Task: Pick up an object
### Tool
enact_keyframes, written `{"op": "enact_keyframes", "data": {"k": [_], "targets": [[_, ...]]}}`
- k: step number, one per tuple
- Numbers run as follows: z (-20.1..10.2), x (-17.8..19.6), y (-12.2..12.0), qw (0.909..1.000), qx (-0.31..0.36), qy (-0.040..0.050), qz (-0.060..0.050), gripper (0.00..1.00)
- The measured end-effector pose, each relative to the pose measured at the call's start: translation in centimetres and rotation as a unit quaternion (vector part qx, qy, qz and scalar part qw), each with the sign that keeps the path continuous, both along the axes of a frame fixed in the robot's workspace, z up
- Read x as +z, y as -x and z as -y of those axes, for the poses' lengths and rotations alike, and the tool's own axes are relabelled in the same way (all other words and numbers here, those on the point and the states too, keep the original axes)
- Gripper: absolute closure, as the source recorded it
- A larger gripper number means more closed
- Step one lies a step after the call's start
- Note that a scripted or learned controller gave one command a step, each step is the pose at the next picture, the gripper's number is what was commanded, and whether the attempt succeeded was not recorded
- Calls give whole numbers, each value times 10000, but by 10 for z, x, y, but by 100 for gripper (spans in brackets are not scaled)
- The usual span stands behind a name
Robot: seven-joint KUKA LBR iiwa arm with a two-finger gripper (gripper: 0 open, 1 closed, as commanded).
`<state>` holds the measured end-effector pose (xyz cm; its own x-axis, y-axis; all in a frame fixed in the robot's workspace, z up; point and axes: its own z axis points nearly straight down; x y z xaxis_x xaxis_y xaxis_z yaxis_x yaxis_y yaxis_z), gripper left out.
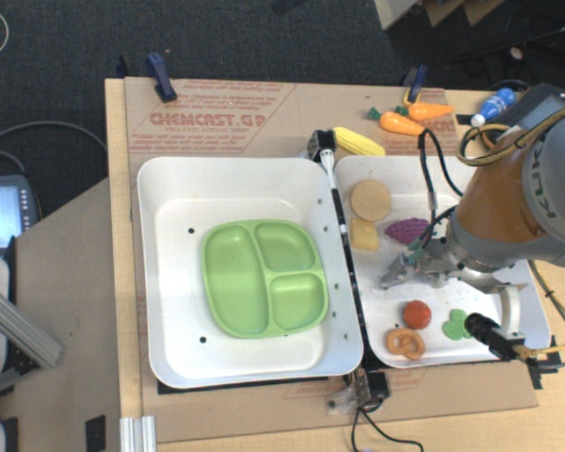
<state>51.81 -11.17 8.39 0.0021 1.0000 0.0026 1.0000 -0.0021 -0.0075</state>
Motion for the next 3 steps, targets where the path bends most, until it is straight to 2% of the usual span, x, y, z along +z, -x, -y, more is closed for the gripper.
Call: {"op": "enact_keyframes", "data": {"k": [1,2,3], "targets": [[8,0,38,10000,-9,6,12,0],[8,11,36,10000,0,17,45,100],[8,10,36,10000,0,16,42,0]]}}
